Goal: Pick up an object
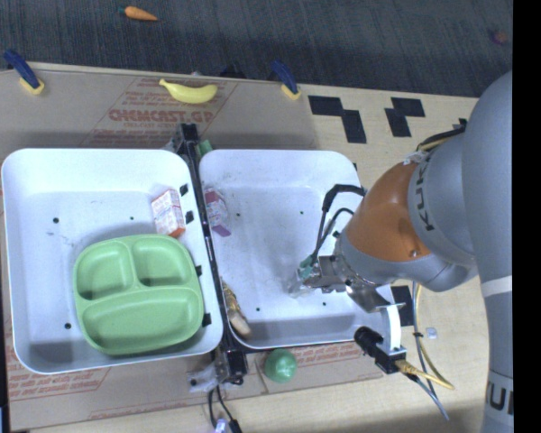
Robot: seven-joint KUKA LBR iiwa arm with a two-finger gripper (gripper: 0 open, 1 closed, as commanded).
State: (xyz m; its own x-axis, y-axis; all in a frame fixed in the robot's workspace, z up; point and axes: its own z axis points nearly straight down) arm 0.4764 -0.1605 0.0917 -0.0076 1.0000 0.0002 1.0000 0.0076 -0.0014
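Camera view, surroundings?
— Left bin (18, 242): green divided tray (140, 291), small red-white carton (168, 212). Banana (188, 89) on cardboard beyond; green ball (280, 364) in front of the bins.

Task object?
— Right bin (279, 179): pinkish packet (215, 210) by the left wall, tan item (235, 315) at the lower-left corner. Gripper (308, 275) low over the floor; open or closed, cannot tell.

One fixed camera looks down at a slant on both white bins (18, 242), the arm (451, 197) entering from the right.
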